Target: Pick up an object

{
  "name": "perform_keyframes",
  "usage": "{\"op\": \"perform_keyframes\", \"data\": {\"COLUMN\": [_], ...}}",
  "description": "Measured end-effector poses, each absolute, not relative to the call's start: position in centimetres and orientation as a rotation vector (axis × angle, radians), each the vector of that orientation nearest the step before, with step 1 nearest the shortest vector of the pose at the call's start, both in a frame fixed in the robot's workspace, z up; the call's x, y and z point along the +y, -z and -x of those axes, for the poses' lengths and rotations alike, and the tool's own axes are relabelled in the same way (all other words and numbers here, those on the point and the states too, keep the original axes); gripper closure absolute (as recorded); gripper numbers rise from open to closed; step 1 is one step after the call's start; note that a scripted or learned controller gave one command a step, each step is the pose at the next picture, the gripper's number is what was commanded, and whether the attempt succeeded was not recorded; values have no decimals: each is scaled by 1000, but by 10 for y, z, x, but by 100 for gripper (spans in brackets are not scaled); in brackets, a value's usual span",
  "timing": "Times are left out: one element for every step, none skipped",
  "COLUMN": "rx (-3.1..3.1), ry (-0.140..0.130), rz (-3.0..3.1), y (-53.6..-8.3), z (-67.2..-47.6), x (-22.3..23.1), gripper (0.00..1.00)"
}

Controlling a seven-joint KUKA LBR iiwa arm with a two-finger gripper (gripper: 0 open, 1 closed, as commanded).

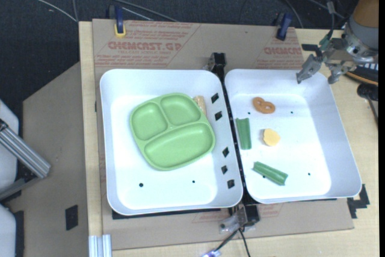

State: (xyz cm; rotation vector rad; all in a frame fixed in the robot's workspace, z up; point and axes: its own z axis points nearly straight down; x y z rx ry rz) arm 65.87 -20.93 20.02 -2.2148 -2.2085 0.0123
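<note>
White bins: 2, side by side; right bin [337, 147] has the pickings.
Gripper [320, 71]: fingers spread apart, nothing between them, above that bin's far edge.
Pretzel [263, 105]: nearest target, looks light, stiff, maybe brittle.
Hold: across its outer edges, gently.

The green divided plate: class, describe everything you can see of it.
The green divided plate is pale green, plastic-looking, with rounded corners and three compartments: two small, one large. It lies flat and slightly rotated in the left bin, right side up. A small tan item peeks out at its upper right edge.
</note>
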Motion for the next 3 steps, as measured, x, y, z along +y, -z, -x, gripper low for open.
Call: {"op": "perform_keyframes", "data": {"rx": [-2222,-2219,-2219], "ry": [0,-5,-5], "rz": [2221,2215,2215], "y": [-210,-147,-86], "z": [-662,-661,-664], "x": [-209,-205,-209], "gripper": [0,0,0]}}
